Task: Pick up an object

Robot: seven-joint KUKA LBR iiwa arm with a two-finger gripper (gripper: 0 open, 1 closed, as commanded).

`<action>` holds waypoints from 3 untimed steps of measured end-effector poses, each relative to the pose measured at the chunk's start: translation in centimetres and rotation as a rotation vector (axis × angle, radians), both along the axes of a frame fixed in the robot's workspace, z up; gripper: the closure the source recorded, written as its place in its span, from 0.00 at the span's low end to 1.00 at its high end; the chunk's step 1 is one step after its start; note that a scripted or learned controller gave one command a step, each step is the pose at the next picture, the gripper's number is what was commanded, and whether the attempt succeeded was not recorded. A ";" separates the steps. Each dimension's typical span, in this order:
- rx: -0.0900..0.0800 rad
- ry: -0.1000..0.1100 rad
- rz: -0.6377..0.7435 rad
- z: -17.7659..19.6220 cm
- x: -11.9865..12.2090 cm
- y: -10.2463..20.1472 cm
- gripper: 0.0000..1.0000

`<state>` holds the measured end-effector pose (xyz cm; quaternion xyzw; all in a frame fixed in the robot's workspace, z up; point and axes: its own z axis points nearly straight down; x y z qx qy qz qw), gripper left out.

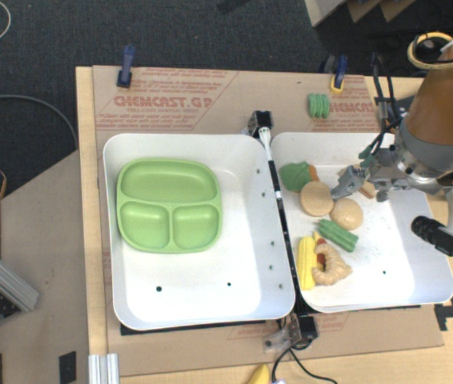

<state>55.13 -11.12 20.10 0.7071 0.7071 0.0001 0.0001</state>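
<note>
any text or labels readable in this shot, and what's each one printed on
"CHEMCAST G.P" in large red letters on the brown protective sheet covering the bench board, behind the left bin.
The same red print repeats behind the right bin, partly legible only.
The small red lines above and below that print are too small to read.
The green divided plate bears no readable text.

Your hand (353, 184) hangs over the right bin (418, 282); just to its left, food pieces (326, 214) crowd the floor. Bare floor lies below it on the near side, and the divider (276, 206) blocks leftward passage.
</note>
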 end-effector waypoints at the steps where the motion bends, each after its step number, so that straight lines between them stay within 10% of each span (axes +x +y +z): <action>1: 0.004 0.017 -0.003 -11.1 -6.6 0.5 0.00; 2: -0.002 -0.004 0.002 -11.6 0.1 -0.2 0.00; 3: -0.002 -0.005 -0.001 -10.5 0.0 -0.3 1.00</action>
